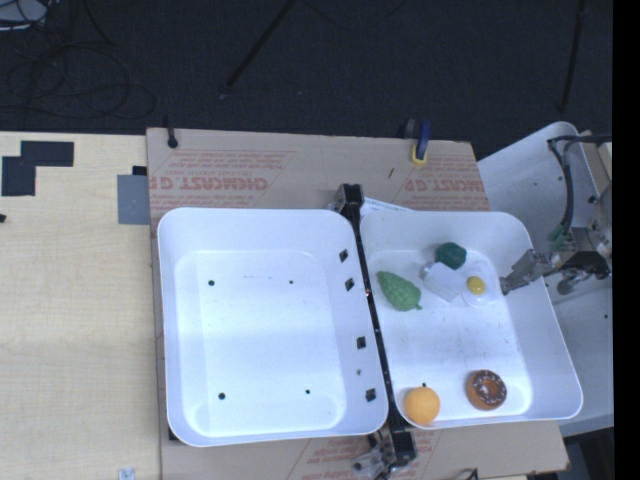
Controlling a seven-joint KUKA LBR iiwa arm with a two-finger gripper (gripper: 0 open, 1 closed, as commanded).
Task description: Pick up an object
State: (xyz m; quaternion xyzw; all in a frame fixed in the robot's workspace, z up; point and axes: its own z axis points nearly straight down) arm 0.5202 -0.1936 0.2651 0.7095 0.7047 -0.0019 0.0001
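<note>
camera view: two white bins on the tabletop (80,298), left bin (190,238) and right bin (540,368). right bin holds: one green leafy item (399,292) by the divider; one dark green piece (451,255) at far side; one clear packet (441,282); one small yellow ball (476,287); one orange (422,405) and one brown donut (487,389) at near edge. gripper (515,276) at the right rim, arm reaching in from right; grip state cannot be told.
</note>
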